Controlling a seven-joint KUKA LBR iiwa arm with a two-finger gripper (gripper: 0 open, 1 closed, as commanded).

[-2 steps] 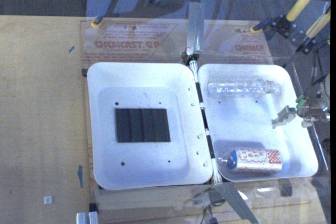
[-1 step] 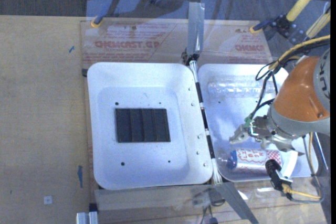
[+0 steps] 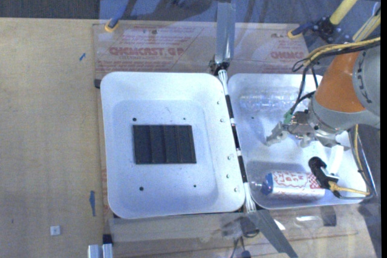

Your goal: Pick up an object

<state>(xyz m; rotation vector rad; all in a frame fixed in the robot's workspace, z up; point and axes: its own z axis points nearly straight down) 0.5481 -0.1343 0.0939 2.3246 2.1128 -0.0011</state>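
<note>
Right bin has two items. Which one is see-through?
The clear plastic bottle, lying at the far end of the right bin. The other, a white tube with red print and a blue cap, is opaque and lies at the near edge.

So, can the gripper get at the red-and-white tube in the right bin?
Probably yes: the tube lies in the open near the front wall of the right bin, with the gripper close by over the same bin; that wall may crowd the grasp.

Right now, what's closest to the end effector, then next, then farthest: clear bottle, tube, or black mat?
1. The clear bottle (right bin, back) and the tube (right bin, front): too close to call.
2. The black mat, left bin, farthest.
</note>
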